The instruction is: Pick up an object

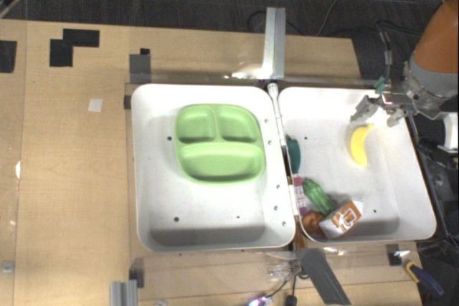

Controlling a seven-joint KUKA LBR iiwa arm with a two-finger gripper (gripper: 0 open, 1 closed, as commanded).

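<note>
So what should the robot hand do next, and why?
Probably drop straight down a little toward the yellow banana. The gripper hangs at the right bin's back edge, just above and to the right of the banana, with nothing seen between its fingers. The banana lies alone on bare white floor, away from the pile in the front corner, so it looks the easiest thing to grab.

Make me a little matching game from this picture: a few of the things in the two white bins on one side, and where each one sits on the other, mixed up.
Things:
1. green divided plate
2. banana
3. orange-and-white packet

Places:
A. front of the right bin, among the small pile
B. middle of the left bin
C. back of the right bin, just under the gripper

Pairs: 1-B, 2-C, 3-A
</note>
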